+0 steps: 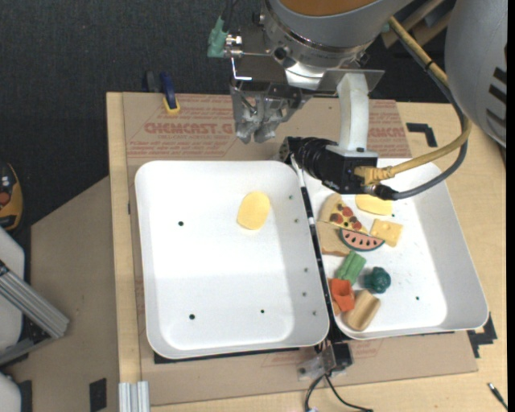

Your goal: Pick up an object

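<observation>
Camera view, looking down at a slant. The claw (pixel 259 121) hung above the far edge of the left bin (pixel 161 265), over the brown board (pixel 129 129) behind it, with nothing seen between its fingers. The fingers were dark metal and bunched close against the board's red lettering; whether they were spread or pressed together could not be told from here. The grey arm (pixel 322 32) with its orange band (pixel 330 6) filled the space directly above and to the right of the claw.

Nearer the camera than the claw, and just below it in frame, a pale yellow oval piece (pixel 253 210) lay alone on the floor of the left bin, well apart from the walls.

To the claw's right and nearer the camera sat the right bin (pixel 451 273), touching the left bin along their shared rim. Its contents were clustered against that rim: a pizza slice (pixel 341 214), a watermelon slice (pixel 356 238), two yellow cheese-like pieces (pixel 378 217), a green stick (pixel 349 265), a dark green ball (pixel 376 280), an orange piece (pixel 342 296) and a tan cylinder (pixel 362 310). Several of these touched or overlapped.

A black fitting (pixel 330 165) on a white post (pixel 352 109), with a yellow cable (pixel 434 153), stood just right of the claw, over the far corner of the right bin.

A blue and yellow clamp (pixel 169 92) sat on the board's far edge, to the claw's left.
</observation>
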{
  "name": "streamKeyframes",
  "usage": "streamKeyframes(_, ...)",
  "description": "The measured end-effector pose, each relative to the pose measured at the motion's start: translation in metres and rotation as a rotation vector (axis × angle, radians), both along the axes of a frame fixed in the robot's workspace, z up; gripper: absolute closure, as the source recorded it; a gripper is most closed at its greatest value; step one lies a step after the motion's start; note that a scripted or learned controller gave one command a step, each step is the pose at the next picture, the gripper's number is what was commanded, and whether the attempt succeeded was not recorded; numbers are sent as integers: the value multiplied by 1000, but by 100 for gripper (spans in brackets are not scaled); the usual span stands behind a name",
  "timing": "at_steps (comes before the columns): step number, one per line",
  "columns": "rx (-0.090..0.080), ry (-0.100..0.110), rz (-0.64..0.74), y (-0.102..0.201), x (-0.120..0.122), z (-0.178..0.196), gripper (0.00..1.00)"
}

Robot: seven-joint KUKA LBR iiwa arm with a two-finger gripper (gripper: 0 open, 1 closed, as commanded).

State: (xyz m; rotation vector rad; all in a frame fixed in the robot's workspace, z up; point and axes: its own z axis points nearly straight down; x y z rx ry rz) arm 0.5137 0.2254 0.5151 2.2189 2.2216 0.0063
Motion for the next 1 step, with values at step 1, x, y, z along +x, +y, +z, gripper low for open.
streamKeyframes(1, 1, -2, 2, 1, 0, 10, 100)
